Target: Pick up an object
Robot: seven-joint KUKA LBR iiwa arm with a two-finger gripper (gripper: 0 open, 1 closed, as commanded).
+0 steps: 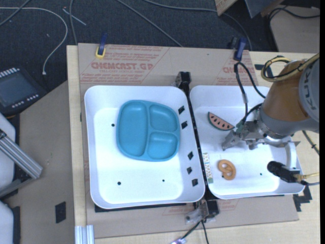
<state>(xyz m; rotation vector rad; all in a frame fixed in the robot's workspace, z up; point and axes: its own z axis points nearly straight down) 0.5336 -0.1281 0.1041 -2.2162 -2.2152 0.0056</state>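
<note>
A watermelon-slice toy (219,121) lies at the back left of the right bin (244,191). Toward that bin's front left lies a small brown pretzel (227,169). A blue divided plate (148,130) rests in the left bin (101,151). My gripper (238,142) hangs low over the middle of the right bin, just right of the watermelon slice and above the pretzel. It is open, its fingers spread apart with nothing between them.
The arm's orange band (284,103) and grey wrist cover the right bin's right side. A black fitting (282,171) sticks out near the bin's front right corner. Cables (244,80) run along the back. A black divider (187,131) separates the bins.
</note>
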